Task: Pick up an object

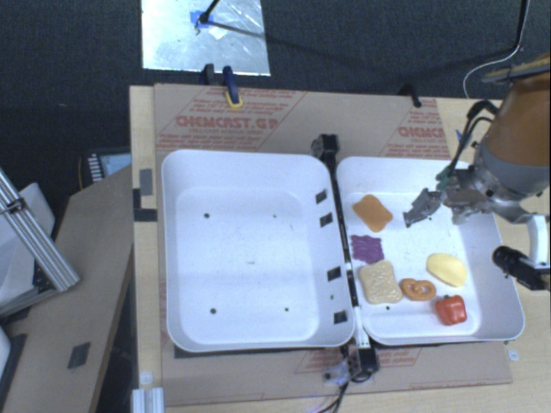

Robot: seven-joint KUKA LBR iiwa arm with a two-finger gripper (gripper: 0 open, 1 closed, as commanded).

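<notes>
The right bin [508, 317] holds several toy foods. An orange nugget-shaped piece [372, 212] lies near its left wall, with a purple piece [368, 249] and a tan cracker [380, 281] below it. Toward the front lie a small orange pretzel [417, 289], a yellow lemon [447, 269] and a red pepper [450, 309]. My gripper [444, 208] hangs over the bin's upper middle, just right of the orange piece and above the lemon. It stands open, one finger [421, 206] pointing left, and nothing sits between the fingers.
The left bin [185, 256] lies beside the right one, with a black divider strip [340, 248] between them. Both rest on a cardboard sheet [284, 114]. A blue-and-yellow clamp [231, 89] sits at the back edge.
</notes>
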